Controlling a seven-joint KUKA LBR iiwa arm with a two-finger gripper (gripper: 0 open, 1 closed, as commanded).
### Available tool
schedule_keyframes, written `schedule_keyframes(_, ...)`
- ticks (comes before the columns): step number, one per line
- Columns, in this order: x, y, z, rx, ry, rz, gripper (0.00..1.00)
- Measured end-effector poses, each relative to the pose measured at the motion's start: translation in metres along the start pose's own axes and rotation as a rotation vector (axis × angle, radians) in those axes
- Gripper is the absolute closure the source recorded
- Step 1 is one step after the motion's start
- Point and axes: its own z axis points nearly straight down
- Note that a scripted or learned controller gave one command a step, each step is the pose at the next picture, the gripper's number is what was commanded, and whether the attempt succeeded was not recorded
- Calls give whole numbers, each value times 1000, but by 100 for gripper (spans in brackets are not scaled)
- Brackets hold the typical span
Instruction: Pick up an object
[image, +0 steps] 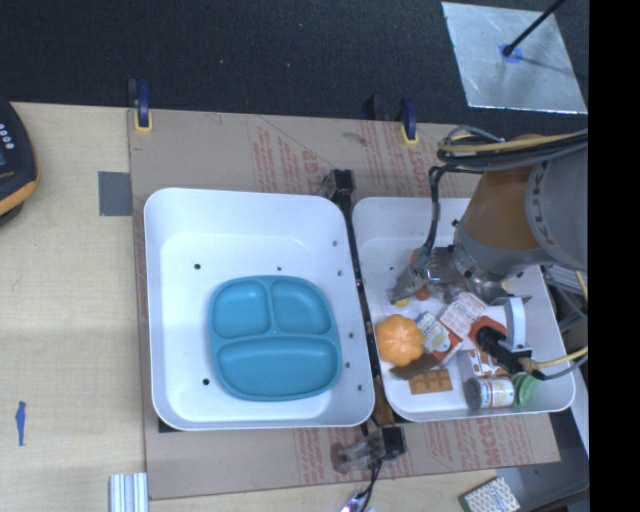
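Several candidates crowd the right bin: orange fruit, brown waffle block, small can, packets. Gripper sits low over the pile; open or closed, cannot tell. Risk: tight clutter means a glancing, empty grab or a nudged neighbour.

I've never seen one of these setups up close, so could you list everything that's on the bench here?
Shallow white plastic bins: two, white, side by side on the bench.
Blue divided plastic plate: one, blue, in the left bin.
Round orange fruit: one, orange, right bin, near the left wall.
Brown waffle-like block: one, brown, right bin, front.
Small can with a green end: one, silver and green, right bin's front corner.
Small packets: several, white and red, middle of the right bin.
Blue clamps: two, blue, on the board's far edge.
Grey robot arm: one, grey and orange, over the right bin.
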Motion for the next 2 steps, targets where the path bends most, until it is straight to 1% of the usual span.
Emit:
schedule_keyframes(1,6,62,-1,-9,0,-2,0)
schedule_keyframes(2,5,59,-12,-2,0,-2,100)
